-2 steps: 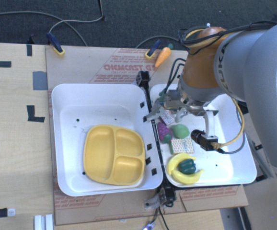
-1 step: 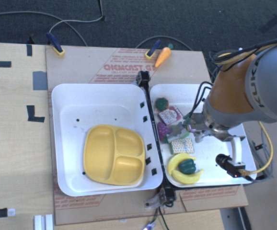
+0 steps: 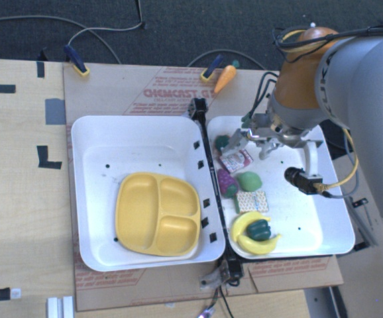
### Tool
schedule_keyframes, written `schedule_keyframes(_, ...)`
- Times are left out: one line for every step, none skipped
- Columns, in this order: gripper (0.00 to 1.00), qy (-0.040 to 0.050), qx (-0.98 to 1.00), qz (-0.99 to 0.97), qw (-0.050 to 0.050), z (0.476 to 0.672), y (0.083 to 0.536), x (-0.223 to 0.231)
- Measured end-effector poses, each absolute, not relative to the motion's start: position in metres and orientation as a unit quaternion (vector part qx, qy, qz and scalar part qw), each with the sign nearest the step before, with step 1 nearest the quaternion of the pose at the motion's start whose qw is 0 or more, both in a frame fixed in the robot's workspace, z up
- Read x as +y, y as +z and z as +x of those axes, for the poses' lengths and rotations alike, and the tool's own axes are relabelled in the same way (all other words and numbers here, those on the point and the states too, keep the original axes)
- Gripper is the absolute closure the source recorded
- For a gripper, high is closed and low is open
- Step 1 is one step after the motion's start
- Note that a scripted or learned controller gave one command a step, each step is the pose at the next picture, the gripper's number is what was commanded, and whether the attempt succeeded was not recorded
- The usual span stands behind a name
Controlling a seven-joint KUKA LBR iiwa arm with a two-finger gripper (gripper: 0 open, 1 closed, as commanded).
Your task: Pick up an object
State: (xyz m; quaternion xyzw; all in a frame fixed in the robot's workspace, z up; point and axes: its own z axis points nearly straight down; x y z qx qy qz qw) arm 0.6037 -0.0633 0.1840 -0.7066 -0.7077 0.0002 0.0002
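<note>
My gripper (image 3: 252, 144) hangs over the upper left part of the right bin (image 3: 311, 230), its two silver fingers (image 3: 238, 139) spread apart with nothing between them. Just below and to its left lie a pink-and-white packet (image 3: 235, 159) and a small dark green item (image 3: 222, 141). Further toward the front are a purple object (image 3: 228, 184), a light green ball (image 3: 249, 181) and a checkered cracker-like piece (image 3: 252, 201). A yellow banana (image 3: 248, 242) lies at the bin's front left with a dark green pepper (image 3: 260, 229) on it.
The left bin (image 3: 92, 144) holds a yellow divided plate (image 3: 158, 214). An orange carrot (image 3: 224, 78) lies on the cardboard behind the bins. A black connector with a cable (image 3: 301, 177) hangs over the right bin. Clamps hold the bins' shared edge (image 3: 205, 171).
</note>
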Motion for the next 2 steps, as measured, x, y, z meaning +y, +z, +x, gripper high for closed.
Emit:
schedule_keyframes(0.0, -0.0006, -0.707, -0.707, -0.002, 0.633, 0.086, -0.1)
schedule_keyframes(0.0, 0.0026, -0.708, -0.706, 0.004, 0.658, 0.085, -0.103)
